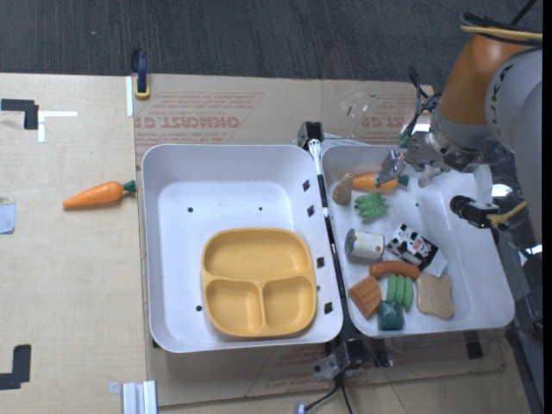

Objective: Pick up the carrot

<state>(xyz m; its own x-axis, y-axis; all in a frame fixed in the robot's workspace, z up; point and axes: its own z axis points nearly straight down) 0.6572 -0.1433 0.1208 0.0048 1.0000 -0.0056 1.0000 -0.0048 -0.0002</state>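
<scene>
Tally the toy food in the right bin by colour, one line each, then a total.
Orange: 3 (carrot, sausage, waffle)
Green: 3
Tan: 2
White: 1
Black-and-white: 1
Total: 10

A flat sheet of brown cardboard (226, 115) lies under the two white bins, and its upper strip, across the upper middle of the frame, carries red printed lettering. The print is upside down and mirrored from this angle; it appears to spell a brand name along the lines of "CHEMCAST GP", though the letters are too small and faint to be sure. A second patch of red print sits further right on the same strip, near the upper right of the frame, and cannot be read. No other text, numbers or labels are legible.
</scene>
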